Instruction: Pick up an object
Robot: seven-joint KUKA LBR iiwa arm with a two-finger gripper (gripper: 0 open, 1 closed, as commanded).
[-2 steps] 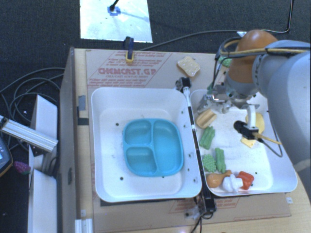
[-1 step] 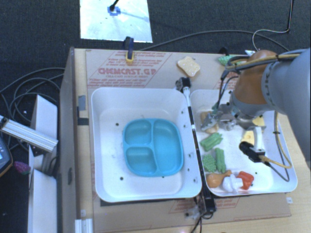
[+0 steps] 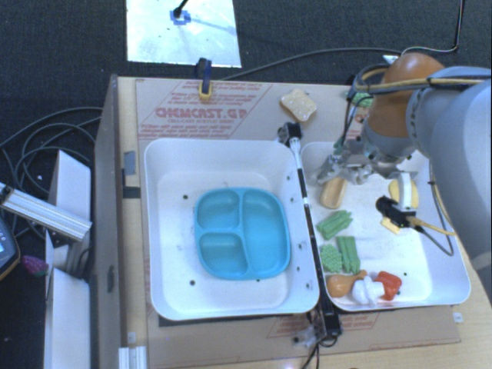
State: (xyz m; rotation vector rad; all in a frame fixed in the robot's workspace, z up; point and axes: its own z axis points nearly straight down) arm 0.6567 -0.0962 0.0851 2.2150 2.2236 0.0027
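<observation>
Right now the end effector (image 3: 347,169) hangs low in the right bin (image 3: 453,279), just above a tan bread roll (image 3: 333,193); can't tell its finger state. Green beans (image 3: 335,224) lie just below the roll. Left bin (image 3: 165,206) holds a blue tray (image 3: 241,232).

The brown protective sheet (image 3: 231,102) under the bins bears red lettering reading "CHEMCAST GP".

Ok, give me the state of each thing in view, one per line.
claw: low in the right bin, above the tan piece
tan piece: lying in the right bin
blue tray: flat in the left bin, compartments bare
cracker: on the bench, outside the bins
</observation>
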